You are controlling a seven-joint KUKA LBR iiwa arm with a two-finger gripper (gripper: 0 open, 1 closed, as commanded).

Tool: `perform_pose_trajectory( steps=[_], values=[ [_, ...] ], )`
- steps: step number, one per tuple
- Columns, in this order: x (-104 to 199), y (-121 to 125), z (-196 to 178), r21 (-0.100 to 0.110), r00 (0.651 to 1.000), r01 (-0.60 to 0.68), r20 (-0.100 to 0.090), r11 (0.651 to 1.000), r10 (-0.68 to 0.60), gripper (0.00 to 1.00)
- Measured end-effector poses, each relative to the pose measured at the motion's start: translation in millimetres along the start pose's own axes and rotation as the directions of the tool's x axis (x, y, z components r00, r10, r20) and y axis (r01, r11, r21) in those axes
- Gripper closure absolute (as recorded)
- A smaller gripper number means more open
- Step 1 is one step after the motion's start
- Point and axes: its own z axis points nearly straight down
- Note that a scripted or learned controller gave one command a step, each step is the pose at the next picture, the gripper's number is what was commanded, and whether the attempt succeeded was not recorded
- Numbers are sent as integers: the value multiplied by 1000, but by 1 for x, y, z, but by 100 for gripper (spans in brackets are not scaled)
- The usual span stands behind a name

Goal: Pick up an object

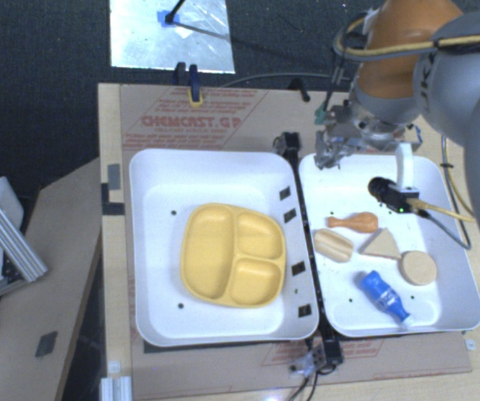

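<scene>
My gripper [330, 155] hangs over the far left corner of the right bin [449, 307], above its rim, with nothing visible between its fingers. In the right bin lie a brown drumstick-shaped toy [354, 221], a tan bread-like piece [333, 245], a beige wedge [380, 244], a round tan disc [418, 267] and a blue bottle [383, 295]. All of them sit toward the near half of the bin, well clear of the gripper. A yellow divided plate [232, 256] rests in the left bin [152, 224].
The two bins meet at a black-clipped divider [300, 224]. A cardboard sheet [198, 115] lies under the bins. A shiny foil sheet [171, 23] sits at the back. A metal rail [2, 228] stands at the left.
</scene>
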Motion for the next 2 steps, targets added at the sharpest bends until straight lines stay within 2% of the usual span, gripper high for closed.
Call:
perform_pose_trajectory(
  steps=[2],
  values=[
    [110, 5, -1, -1, 1000, 0, -1, 1000, 0, 100]
  ],
)
